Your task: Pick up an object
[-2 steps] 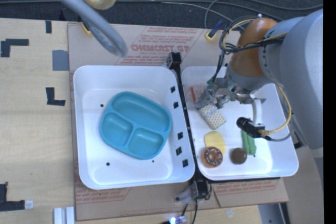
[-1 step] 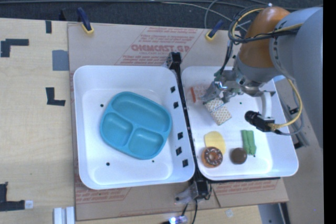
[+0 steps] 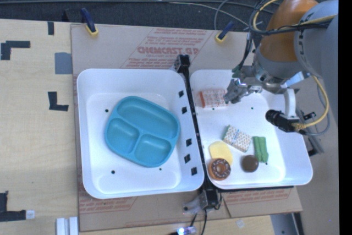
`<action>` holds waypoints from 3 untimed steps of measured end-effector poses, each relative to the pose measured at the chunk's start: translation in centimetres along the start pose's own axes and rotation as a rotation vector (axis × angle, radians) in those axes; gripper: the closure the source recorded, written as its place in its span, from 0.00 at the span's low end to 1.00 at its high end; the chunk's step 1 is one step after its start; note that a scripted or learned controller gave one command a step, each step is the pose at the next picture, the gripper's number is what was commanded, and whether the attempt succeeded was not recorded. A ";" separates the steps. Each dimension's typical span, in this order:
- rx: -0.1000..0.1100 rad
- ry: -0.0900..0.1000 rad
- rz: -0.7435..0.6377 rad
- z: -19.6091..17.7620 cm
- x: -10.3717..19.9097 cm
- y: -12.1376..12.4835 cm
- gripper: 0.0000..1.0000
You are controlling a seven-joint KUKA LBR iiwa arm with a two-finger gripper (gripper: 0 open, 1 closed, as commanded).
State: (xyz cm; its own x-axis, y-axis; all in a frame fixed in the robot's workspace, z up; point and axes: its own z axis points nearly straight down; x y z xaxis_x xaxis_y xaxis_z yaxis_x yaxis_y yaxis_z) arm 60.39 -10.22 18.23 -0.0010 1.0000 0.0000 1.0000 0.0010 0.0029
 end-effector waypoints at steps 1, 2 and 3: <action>-0.001 0.000 -0.001 -4.4 0.3 0.6 1.00; 0.003 0.002 -0.005 -4.9 4.8 1.3 1.00; 0.005 0.001 -0.005 -3.6 10.3 2.2 1.00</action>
State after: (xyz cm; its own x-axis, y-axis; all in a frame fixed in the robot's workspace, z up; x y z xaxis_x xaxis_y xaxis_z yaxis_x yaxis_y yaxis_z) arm 62.56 0.08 21.84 -0.0065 1.0000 0.0010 1.0000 0.0065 -0.0020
